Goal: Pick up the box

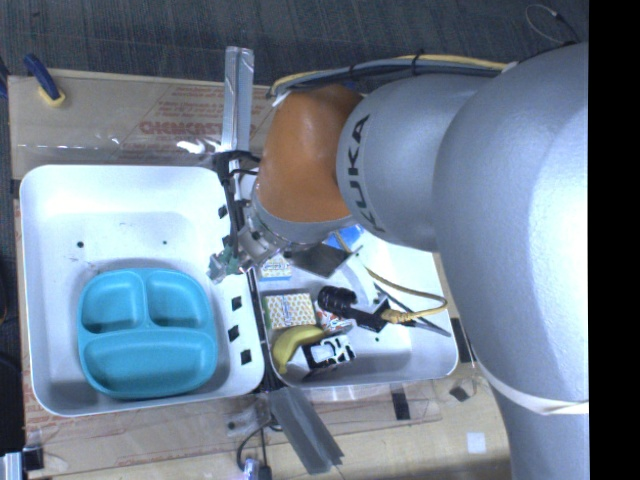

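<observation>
The small flat cardboard box with a pale speckled top (287,310) is lying in the right-hand shallow white bin (425,364), low in the centre of the frame, close against the bin's left wall. A yellow banana (289,346) is curving just below it, and a black-and-white packet (332,352) is sitting beside the banana. The large grey arm with its orange band (305,163) is leaning in from the right and hanging over most of this bin. The claw (262,258) is sitting just above the box in the frame, over the strip where the two bins meet. Judging from this, the step in hand is the approach. To do it well, the claw is going to need to shift down the frame until it is centred over the box, then descend straight. It should be gripping across the box's narrower sides and staying clear of the bin wall and the banana. The arm is hiding how far open the claw is, so I cannot tell, and nothing is showing in its grasp. The left white bin (45,208) is holding a blue divided plastic tray (148,333), well apart from the work.
</observation>
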Robot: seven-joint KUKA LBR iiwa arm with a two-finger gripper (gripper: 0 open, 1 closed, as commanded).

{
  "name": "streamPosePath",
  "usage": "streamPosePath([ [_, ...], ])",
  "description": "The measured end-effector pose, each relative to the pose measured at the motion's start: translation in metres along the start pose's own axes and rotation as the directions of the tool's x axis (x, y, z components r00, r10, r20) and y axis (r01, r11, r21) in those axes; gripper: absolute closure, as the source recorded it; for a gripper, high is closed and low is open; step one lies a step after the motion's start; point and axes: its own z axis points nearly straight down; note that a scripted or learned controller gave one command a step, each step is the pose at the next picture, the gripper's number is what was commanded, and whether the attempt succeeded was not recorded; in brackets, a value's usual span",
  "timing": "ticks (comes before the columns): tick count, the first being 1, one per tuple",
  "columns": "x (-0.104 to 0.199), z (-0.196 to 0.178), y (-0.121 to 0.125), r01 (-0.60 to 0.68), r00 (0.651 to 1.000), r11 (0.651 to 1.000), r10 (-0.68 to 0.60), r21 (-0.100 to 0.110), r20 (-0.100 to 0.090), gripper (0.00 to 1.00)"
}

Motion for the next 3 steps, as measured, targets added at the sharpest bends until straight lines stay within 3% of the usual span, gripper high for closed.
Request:
streamPosePath([
  [1,0.045,0.043,-0.004,0.309,0.951,0.951,-0.309,0.0,0.001,1.0],
  [2,0.044,0.033,-0.003,0.313,0.95,0.95,-0.313,0.0,0.001,1.0],
  [3,0.095,0.039,-0.002,0.184,0.983,0.983,-0.184,0.0,0.0,1.0],
])
